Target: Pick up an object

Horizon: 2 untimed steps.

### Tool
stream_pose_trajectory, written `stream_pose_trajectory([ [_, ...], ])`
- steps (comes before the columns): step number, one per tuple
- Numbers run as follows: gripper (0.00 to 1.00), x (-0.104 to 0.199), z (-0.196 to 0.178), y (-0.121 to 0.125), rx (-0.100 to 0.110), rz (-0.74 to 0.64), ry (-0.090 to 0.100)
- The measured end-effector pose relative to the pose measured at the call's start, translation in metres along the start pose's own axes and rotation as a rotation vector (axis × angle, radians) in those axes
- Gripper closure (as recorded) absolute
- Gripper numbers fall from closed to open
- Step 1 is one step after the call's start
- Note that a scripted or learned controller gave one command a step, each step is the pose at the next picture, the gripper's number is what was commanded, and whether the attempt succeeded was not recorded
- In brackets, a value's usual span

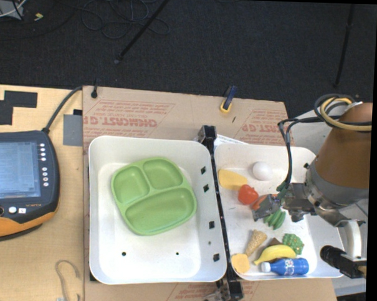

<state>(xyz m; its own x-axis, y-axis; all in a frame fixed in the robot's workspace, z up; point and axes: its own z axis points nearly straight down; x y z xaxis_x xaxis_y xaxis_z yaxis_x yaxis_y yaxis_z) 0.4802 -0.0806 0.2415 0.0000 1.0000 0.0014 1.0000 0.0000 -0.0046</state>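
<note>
— Blue bottle point(289, 266) nearest the lens, lying on its side along the near rim of the right bin point(282, 158). Banana point(277, 252) just behind, touching it.

— And the claw point(270, 206)?

— Hanging low over the middle of that same bin, at the end of the grey arm point(344, 160) reaching in from the right. Apart or together: cannot tell, too dark and tangled at the tip.

— Clamped on anything?

— Nothing seen in its grip.

— Likeliest target, then?

— Probably the green vegetable point(276, 219), lying on the bin floor just beside the claw, on the camera's side and a shade toward the arm. Seemingly slanted, long axis running from far-left to near-right, though too small to swear to.

— Anything else close?

— Red pepper point(248, 194) just to the claw's left, away from the arm. Yellow wedge point(232, 178) and white egg point(261, 170) farther back, apart from each other.

— So the move ahead?

— Judged from here, a short drop with a slight pull toward the near rim, and a closing line set across that slant rather than along it.

— Left bin point(109, 249)?

— Green divided plate point(153, 195), well apart from the claw.
</note>
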Motion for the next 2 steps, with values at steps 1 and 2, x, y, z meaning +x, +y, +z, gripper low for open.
stream_pose_trajectory([
  [1, 0.0, 0.001, 0.044, 0.001, 0.004, 0.0, 0.001],
  [2, 0.0, -0.003, 0.089, -0.003, 0.005, 0.0, 0.001],
])
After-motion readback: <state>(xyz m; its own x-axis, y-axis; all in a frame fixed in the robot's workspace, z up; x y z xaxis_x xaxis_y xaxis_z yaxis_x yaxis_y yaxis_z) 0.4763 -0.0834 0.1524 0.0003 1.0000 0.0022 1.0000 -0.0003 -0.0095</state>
